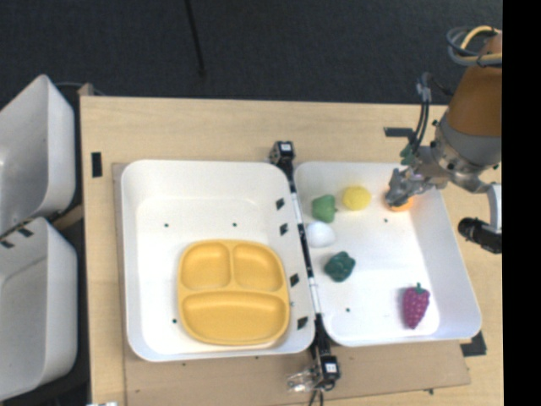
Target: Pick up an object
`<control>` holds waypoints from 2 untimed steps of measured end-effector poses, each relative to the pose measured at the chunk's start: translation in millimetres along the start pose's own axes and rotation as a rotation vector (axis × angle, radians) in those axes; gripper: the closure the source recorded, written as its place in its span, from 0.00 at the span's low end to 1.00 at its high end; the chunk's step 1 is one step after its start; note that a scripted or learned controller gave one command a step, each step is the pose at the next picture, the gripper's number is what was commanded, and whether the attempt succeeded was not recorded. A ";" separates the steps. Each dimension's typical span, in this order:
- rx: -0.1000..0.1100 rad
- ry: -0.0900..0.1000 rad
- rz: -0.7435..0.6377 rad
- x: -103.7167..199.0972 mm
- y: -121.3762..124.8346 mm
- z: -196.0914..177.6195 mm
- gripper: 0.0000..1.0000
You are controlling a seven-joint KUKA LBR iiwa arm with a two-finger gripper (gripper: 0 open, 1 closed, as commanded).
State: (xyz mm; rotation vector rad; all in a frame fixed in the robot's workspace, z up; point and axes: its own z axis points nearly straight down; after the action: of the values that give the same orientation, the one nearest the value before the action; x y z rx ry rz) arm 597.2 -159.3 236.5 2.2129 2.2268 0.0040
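Orange object (400, 200) at right bin's (448, 252) far edge, under gripper (397, 191), jaws' state impossible to tell: best lowered squarely over it, closed gently, then lifted straight without nudging nearby yellow lemon (356, 197).

Two white bins counted: left bin (152, 184), right bin (439, 252). One yellow divided tray (232, 293) seen in left bin, three compartments. Six small items counted in right bin: one light green piece (324, 207), one yellow piece (356, 197), one orange piece (401, 201), one white ball (319, 233), one dark green piece (340, 266), one purple grape bunch (414, 304).
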 end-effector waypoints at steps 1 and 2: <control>0.002 0.000 0.000 51.8 7.3 7.6 1.00; 0.000 0.000 0.000 98.1 28.0 -1.0 1.00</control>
State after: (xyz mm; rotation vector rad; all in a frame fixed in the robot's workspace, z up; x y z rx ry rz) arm 624.6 -61.1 237.6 2.2135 2.2264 0.0048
